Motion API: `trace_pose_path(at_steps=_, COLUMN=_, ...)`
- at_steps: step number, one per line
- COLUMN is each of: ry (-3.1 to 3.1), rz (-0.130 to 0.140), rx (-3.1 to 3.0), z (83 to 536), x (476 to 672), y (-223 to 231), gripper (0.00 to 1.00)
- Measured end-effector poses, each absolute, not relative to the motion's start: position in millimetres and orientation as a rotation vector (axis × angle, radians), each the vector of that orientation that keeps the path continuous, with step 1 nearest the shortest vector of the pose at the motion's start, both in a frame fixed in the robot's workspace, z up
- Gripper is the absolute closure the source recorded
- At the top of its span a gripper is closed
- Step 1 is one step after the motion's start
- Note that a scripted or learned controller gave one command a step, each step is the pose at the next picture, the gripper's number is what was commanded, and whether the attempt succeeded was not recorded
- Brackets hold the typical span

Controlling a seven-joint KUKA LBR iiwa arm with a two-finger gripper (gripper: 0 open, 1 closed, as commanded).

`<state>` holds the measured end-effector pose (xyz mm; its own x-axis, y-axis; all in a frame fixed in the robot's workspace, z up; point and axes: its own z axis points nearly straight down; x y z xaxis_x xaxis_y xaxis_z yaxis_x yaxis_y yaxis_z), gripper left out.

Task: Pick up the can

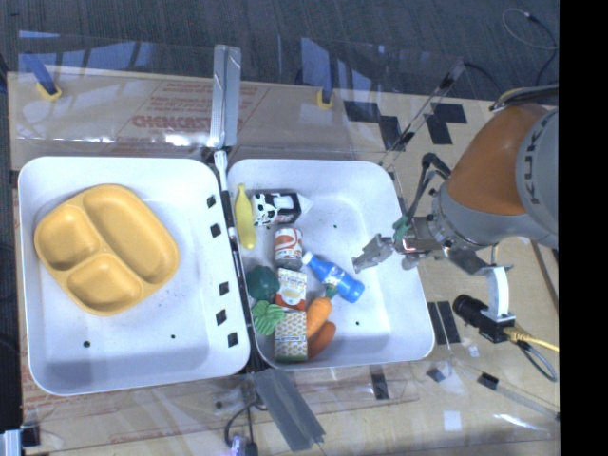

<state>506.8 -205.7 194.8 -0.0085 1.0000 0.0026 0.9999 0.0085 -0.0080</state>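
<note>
The can [288, 246] stands in the right bin [366, 193], at the 9 o'clock side of its floor, between a banana [245, 217] and a blue bottle [334, 277]. The tool [372, 253] hovers at 3 o'clock from the can, well apart from it, holding nothing; how wide it stands I cannot tell.

Faint red lettering is showing mirrored on the clear sheet [171, 117] far beyond the gripper [372, 253]. It is staying illegible. The can [288, 246] label is blurring.
</note>
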Motion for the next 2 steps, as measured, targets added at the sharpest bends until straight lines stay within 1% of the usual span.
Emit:
trace_pose_path(at_steps=1, ry=-2.087, rz=-0.005, rx=-2.361, z=120, x=536.6, y=-125, gripper=0.00)
trace_pose_path(at_steps=2, ry=-2.076, rz=0.012, rx=-2.346, z=87, x=590.0, y=-102, gripper=0.00)
